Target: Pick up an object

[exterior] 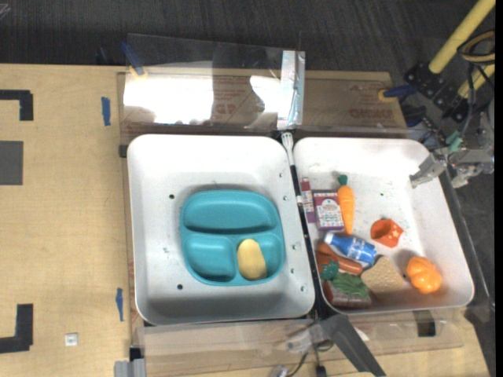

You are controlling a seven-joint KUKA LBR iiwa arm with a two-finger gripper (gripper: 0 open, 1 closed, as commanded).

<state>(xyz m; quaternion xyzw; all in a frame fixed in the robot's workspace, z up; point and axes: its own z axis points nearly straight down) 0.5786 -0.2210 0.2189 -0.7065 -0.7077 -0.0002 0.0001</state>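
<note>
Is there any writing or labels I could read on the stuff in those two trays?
None can be read.
Small carton in the right bin: a printed front, too blurred to read.
Blue packet: white markings, too small to read.
Cardboard behind the bins: faint print, illegible.

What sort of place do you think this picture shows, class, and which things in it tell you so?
Probably a robot lab test bench, not a kitchen: two white bins side by side on a wooden bench, toy food such as a carrot, and blue tape marks.
</note>
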